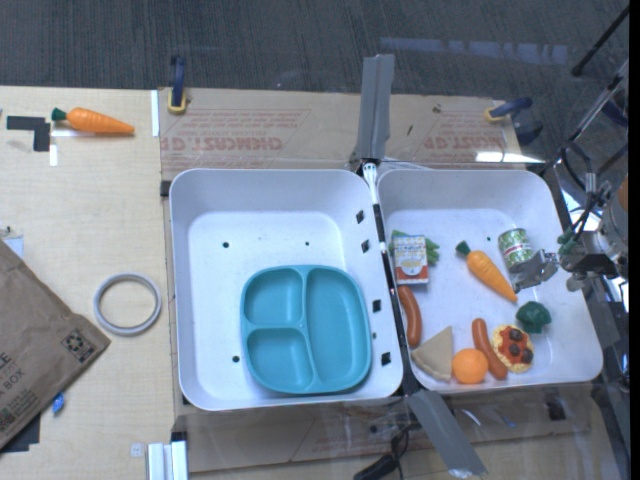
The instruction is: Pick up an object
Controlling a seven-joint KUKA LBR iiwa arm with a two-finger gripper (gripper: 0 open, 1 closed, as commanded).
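The right bin (545, 193) holds several toy foods. A green can (514, 247) lies beside a carrot (490, 272). A small carton (410, 256) is at the left, with a sausage (410, 314) below it. Along the front are a bread slice (435, 353), an orange (468, 366), a second sausage (488, 345), a pizza piece (513, 346) and a broccoli (534, 315). My gripper (541, 267) reaches in from the right, low over the bin, just right of the can and carrot tip and above the broccoli. Nothing is visibly held.
The left bin (200, 208) holds a teal divided plate (304, 328). On the bench at left lie a tape ring (127, 302), a cardboard box (35, 343) and another carrot (93, 121). The arm's wrist (592, 253) overhangs the right bin's right wall.
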